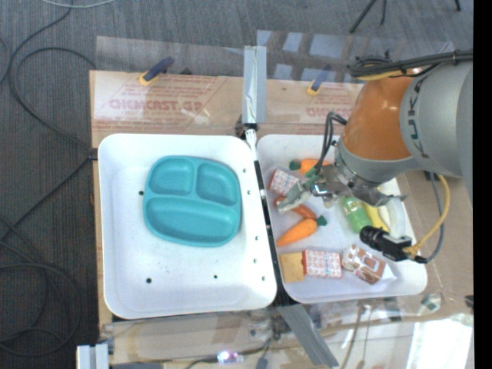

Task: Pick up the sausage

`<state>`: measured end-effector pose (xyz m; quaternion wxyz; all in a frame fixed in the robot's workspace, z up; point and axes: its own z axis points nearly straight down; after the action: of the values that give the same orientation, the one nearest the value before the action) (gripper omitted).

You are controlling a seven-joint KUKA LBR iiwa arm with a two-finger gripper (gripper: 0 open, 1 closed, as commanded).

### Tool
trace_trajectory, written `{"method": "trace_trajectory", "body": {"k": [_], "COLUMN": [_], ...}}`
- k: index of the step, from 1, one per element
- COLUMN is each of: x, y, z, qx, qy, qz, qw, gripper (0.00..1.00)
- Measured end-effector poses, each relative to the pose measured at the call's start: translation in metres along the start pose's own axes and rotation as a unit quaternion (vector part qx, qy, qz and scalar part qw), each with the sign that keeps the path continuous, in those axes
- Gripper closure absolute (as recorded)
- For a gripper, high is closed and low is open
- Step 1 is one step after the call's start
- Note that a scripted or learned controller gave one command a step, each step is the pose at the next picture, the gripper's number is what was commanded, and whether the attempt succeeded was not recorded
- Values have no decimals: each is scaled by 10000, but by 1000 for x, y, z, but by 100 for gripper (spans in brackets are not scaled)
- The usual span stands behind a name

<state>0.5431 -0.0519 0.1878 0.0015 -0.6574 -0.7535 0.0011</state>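
Camera view: hand (298,198), grip state unreadable, hovers just above the carrot (298,232); approach step; next, locate sausage.

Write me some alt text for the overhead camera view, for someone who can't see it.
A grey and orange robot arm reaches from the right over the right bin, its gripper low among toy food: a carrot, patterned boxes and a green item. The left bin holds a teal divided plate.
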Motion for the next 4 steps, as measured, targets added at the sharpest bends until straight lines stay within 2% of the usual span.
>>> {"method": "trace_trajectory", "body": {"k": [1,2,3,4], "x": [82,103,130,155], "y": [28,19,21,76], "z": [5,-175,-15,81], "qx": [2,-15,9,-121], "qy": [-3,-23,-5,33], "qz": [-15,-190,48,913], "qw": [10000,9998,10000,9957], "gripper": [0,0,0,0]}}
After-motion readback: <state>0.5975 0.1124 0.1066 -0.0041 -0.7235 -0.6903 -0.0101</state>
